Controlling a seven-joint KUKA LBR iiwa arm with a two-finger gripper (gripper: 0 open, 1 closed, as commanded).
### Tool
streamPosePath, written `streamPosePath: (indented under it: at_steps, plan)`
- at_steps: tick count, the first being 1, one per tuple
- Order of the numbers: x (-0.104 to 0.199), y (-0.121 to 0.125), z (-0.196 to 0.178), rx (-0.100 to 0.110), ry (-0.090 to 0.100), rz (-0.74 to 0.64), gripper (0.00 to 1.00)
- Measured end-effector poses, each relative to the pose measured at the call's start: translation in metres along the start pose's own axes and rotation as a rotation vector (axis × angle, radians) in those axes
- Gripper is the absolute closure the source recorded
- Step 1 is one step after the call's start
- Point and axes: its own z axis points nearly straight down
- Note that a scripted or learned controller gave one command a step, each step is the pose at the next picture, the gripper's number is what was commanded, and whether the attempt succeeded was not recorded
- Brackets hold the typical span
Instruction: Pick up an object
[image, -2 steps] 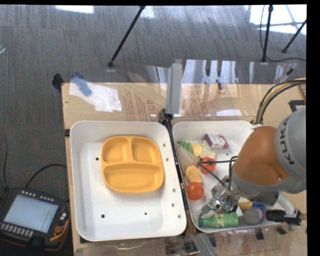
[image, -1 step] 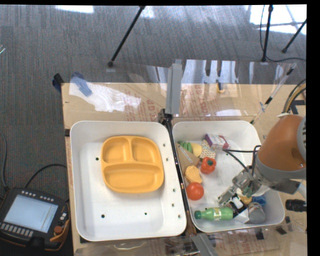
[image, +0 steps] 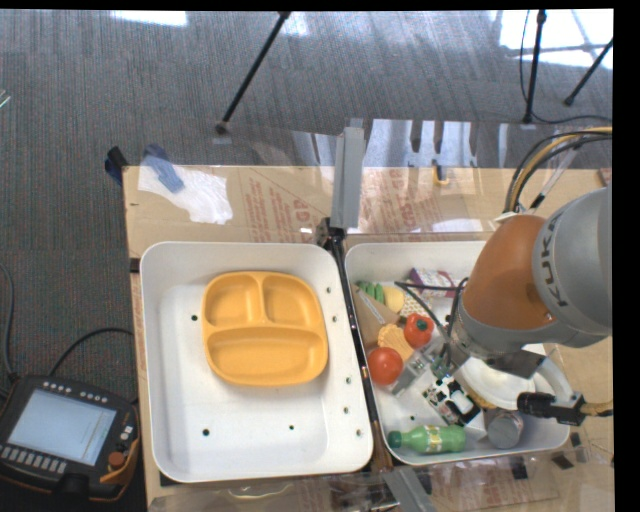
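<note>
The bench (image: 260, 205) carries two white bins side by side. The left bin (image: 250, 440) holds a yellow divided tray (image: 265, 328), lying flat toward its far half. The right bin (image: 385, 262) is crowded with small things, and the arm (image: 540, 275) leans over it from the right, its orange band above the wrist covering much of the bin's middle. The gripper (image: 432, 375) is low in the bin, just beside a red tomato (image: 385, 366); whether it is released or clenched I cannot tell, and nothing is seen gripped. A green bottle (image: 432, 438) lies on its side along the near wall. A smaller tomato (image: 418, 328) sits farther back, near a yellow-and-green piece (image: 382, 294). A white rag (image: 190, 192) lies on the bench's far left corner.
</note>
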Motion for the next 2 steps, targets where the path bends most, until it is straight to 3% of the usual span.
streamPosePath:
  at_steps: [1,2]
  plan:
    - [-0.023,0.043,-0.001,0.001,-0.002,0.089,0.0]
    - [-0.042,0.053,-0.001,0.0,-0.002,0.233,0.0]
